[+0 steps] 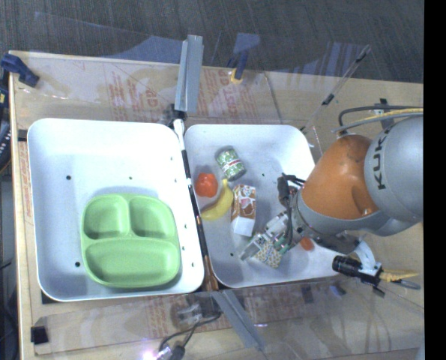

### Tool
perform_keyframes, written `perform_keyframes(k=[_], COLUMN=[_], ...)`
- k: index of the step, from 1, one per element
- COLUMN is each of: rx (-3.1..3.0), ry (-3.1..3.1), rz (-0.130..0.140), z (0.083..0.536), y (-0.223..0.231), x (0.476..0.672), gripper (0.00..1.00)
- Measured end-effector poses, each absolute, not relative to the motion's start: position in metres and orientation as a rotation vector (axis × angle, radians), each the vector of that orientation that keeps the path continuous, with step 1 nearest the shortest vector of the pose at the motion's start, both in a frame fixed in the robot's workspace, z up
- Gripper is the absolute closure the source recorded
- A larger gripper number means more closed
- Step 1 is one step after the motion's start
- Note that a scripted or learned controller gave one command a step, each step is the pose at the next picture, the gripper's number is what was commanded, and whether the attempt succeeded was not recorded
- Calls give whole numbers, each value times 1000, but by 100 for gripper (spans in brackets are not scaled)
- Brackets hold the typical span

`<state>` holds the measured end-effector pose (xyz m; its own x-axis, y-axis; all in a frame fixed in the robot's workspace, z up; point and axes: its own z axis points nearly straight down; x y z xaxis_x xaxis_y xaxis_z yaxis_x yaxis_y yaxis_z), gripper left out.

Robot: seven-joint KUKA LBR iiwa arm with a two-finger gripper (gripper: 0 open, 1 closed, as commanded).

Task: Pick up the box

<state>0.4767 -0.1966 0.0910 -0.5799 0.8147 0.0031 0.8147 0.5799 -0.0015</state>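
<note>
Camera view had the arm (372,178) coming in from 3 o'clock, orange band bulging over the right bin's (282,137) 3 o'clock rim, grey link above it running off frame. You saw the wrist pitched down into the bin, with the gripper (271,240) low toward the bin's 5 o'clock area.

Hard to read: the orange band and wrist covered the bin's right wall and whatever lay under them. Gripper hardware was a dark and silver clutter, so you could not tell whether it was spread or pressed together. A small patterned object (267,255) sat right at the gripper tip, touching or just under it; contact was unclear. A bit of orange-red (306,242) peeked out beside the wrist, too hidden to identify.

Box (243,205) lay in the middle of the right bin, at about 10 o'clock from the gripper, near it but apart. Banana (220,203) lay against the box's 9 o'clock side, tomato (205,184) just past it by the bin's left wall, can (229,163) at the box's 12 o'clock.

Left bin (50,201) held a green divided tray (130,240) toward its 5 o'clock.
</note>
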Motion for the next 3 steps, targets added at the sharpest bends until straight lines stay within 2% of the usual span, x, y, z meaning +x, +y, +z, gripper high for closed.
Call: perform_keyframes(k=[1,2,3], rx=[-1434,-1415,-1933], ry=[-2793,-2807,-2476], rz=[0,0,2], z=[101,222,209], y=[-197,-165,-210], x=[477,500,521], gripper=[100,100,100])
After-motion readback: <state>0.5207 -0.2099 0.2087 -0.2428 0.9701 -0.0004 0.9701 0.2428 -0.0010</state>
